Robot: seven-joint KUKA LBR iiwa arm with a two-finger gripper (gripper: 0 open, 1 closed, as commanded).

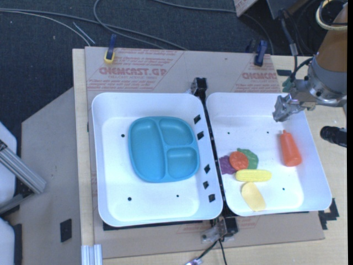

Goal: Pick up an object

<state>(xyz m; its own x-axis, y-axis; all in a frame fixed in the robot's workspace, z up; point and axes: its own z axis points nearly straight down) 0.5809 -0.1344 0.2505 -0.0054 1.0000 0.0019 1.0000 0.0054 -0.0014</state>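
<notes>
The fingers are poised just above the carrot — their spread cannot be told. A descent centred across the carrot's narrow width is advised — clear of the bin wall.

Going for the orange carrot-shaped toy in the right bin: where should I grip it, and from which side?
Grip the orange carrot-shaped toy across its middle, coming straight down from above. It lies flat and alone, long axis running roughly up-down in the camera view, with bare white right bin floor on both long sides, so fingers can likely straddle its narrow width.
</notes>
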